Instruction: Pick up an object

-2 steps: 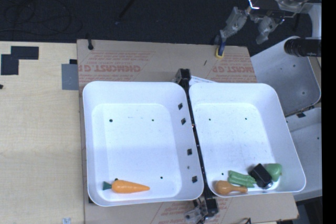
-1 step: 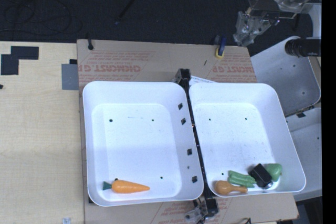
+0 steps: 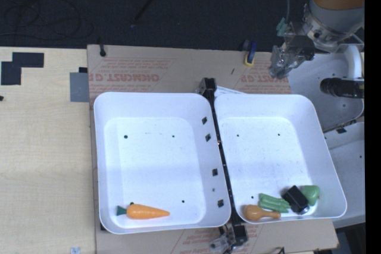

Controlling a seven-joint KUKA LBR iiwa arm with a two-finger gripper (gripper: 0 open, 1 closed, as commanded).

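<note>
A grey KUKA arm with an orange band reaches in from the right, its gripper (image 3: 284,65) hanging above the cardboard sheet (image 3: 178,71) behind the far edge of the right bin (image 3: 321,128). Nothing shows between the fingers; how far apart they stand cannot be told from this angle.

The objects lie well apart from the gripper, all at the near ends of the two white bins. In the right bin's near corner, a tan pear-shaped toy (image 3: 260,213) rests against the front wall, with a green toy vegetable (image 3: 274,203) just beside it, a small black block (image 3: 296,198) touching that, and a rounder green piece (image 3: 311,192) at the block's far side. These four cluster close together, diagonally across the bin from the gripper.

In the left bin (image 3: 107,128), a toy carrot (image 3: 146,212) with a dark green top lies on its side near the front wall, pointing right, farthest of all from the gripper.
</note>
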